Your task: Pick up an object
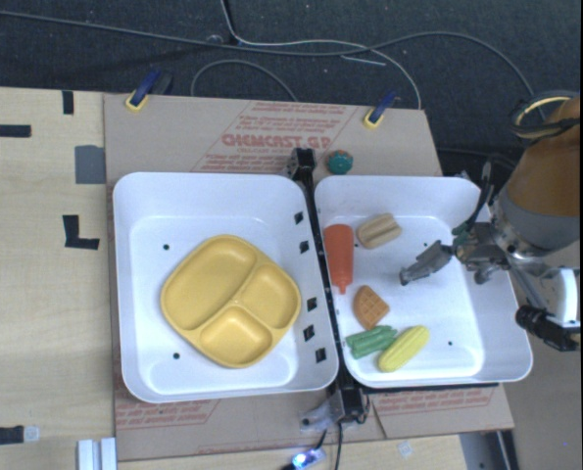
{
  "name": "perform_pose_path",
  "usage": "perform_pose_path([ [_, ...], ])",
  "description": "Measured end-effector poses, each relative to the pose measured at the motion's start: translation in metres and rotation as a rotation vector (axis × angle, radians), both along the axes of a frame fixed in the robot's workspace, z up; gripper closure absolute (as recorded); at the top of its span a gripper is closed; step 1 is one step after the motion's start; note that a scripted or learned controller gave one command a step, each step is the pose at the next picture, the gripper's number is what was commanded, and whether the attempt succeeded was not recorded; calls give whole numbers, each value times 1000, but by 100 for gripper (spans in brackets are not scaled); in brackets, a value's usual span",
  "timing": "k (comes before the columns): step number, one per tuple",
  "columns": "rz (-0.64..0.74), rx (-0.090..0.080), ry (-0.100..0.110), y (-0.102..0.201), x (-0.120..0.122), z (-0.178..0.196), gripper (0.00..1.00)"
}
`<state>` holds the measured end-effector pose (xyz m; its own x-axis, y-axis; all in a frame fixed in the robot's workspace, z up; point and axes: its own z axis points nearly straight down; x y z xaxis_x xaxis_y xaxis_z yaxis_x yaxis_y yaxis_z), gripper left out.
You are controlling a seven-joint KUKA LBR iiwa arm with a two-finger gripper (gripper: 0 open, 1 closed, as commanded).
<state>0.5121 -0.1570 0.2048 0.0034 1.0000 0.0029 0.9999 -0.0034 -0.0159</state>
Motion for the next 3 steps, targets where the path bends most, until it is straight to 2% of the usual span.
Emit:
perform_pose_path([
  [1,4,-2,-14,1,3,8,0],
  [3,3,-3,-12,-1,12,-113,0],
])
